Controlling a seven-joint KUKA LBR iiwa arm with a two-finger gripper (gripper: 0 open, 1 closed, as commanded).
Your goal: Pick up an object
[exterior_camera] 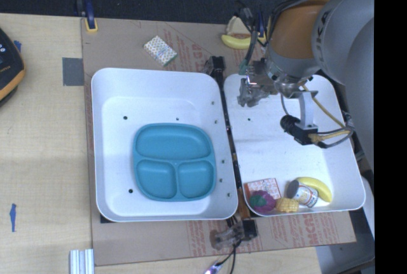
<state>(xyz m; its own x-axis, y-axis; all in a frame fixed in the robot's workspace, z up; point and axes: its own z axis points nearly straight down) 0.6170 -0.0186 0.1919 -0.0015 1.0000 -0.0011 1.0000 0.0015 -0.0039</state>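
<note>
So the big grey arm with the orange band [299,25] is leaning in from the right, and its metal two-finger gripper [251,93] is hanging over the far left part of the right-hand shallow white bin [337,133], close to the divider between the two bins. Honestly can't tell how the pincer is set from up here, it's just a small blob of shiny metal, and I see nothing gripped in it. A black cable fitting [299,128] dangles off the wrist just to the right.

The stuff to grab is all bunched in the near corner of that same bin, well apart from the gripper: a yellow plastic banana [318,187] curled against the near wall, a small silver-and-white can [304,194] touching it on the left, a little yellow corn-looking piece [288,205], a round pink and green toy [261,201], and a flat pink-edged card [262,188] under it.

The left white bin [108,139] has a teal three-compartment plastic plate [173,161] lying flat in the middle.

Outside the bins, on the cardboard at the far side, there's another yellow banana [235,41] and a small patterned square packet [159,49].
</note>
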